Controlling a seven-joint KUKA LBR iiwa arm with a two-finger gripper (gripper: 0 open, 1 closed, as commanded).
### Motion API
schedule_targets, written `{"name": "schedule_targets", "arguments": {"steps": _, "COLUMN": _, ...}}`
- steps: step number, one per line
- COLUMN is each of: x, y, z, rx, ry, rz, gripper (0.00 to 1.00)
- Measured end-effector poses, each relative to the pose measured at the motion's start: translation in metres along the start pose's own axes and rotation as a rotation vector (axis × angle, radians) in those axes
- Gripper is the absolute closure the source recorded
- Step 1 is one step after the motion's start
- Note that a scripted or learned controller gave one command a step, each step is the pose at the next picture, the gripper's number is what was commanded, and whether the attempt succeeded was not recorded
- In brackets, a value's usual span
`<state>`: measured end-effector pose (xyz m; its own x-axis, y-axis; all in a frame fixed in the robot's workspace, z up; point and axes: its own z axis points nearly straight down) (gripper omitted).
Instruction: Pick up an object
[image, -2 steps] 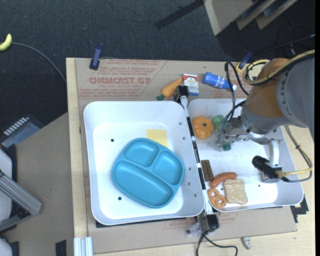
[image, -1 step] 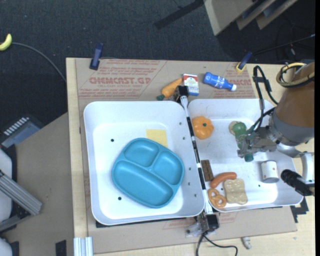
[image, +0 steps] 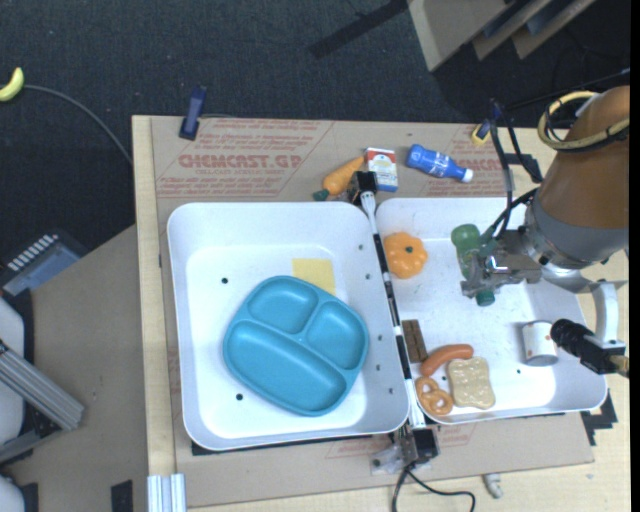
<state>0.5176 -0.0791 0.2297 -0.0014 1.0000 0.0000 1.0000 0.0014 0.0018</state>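
Observation:
My gripper (image: 481, 278) hangs low over the right bin (image: 560, 400), near its upper middle. A green object (image: 465, 237) lies right beside it on the upper left, partly covered by the gripper body. A small teal piece (image: 485, 296) shows just under the gripper; I cannot tell what it belongs to. An orange pumpkin-like toy (image: 405, 255) sits to the left by the bin's wall. A silver can (image: 540, 342) lies to the lower right. A sausage (image: 447, 356), a pretzel (image: 433, 397) and a cracker (image: 470, 383) cluster in the front left corner.
The left bin (image: 190, 300) holds a blue divided plate (image: 295, 343) and a yellow slice (image: 314, 271). Behind the bins on the cardboard lie a carrot (image: 343, 177), a small carton (image: 380, 168) and a blue bottle (image: 438, 162). The arm covers the right bin's upper right.

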Motion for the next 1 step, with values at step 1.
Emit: {"name": "schedule_targets", "arguments": {"steps": 1, "x": 0.0456, "y": 0.0106, "z": -0.0064, "rx": 0.0, "ry": 0.0, "rz": 0.0, "gripper": 1.0}}
